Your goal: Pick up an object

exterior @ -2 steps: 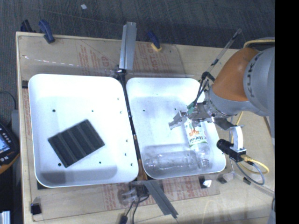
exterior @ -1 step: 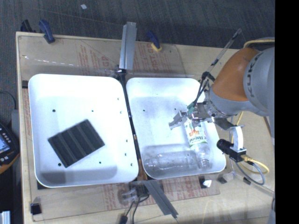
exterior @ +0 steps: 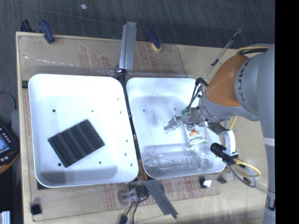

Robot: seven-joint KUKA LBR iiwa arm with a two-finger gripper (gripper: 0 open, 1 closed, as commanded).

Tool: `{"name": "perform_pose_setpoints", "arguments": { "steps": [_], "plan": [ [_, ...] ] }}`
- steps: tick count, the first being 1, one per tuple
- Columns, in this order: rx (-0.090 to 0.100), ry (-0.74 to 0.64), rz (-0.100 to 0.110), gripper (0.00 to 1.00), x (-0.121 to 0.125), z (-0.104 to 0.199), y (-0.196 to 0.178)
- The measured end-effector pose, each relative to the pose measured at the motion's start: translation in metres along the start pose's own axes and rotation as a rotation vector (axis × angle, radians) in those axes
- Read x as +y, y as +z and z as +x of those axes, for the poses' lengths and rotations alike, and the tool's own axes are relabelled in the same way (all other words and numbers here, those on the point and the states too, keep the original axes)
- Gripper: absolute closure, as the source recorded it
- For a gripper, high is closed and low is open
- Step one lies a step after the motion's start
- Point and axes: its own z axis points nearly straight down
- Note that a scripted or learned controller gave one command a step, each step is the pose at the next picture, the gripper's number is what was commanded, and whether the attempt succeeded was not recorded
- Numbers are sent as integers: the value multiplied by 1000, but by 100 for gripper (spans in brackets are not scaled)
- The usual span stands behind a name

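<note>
At the right of the frame, the arm (exterior: 254, 85) is a thick, smooth grey tube with a glossy orange band (exterior: 224, 85) above the wrist, faint lettering on its grey shell, and thin dark cables trailing beside it.

In the right bin (exterior: 140, 101), a clear bottle (exterior: 175, 161) lies along the near wall and a labelled bottle (exterior: 197, 136) sits just above it; the far left part is open. The left bin (exterior: 42, 92) is open around a dark ridged pad (exterior: 76, 142).
</note>
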Motion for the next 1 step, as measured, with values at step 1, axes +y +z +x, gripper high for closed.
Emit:
{"name": "perform_pose_setpoints", "arguments": {
  "steps": [1],
  "plan": [
    [-2,-59,-5,0,8,-2,-41]
  ]
}}
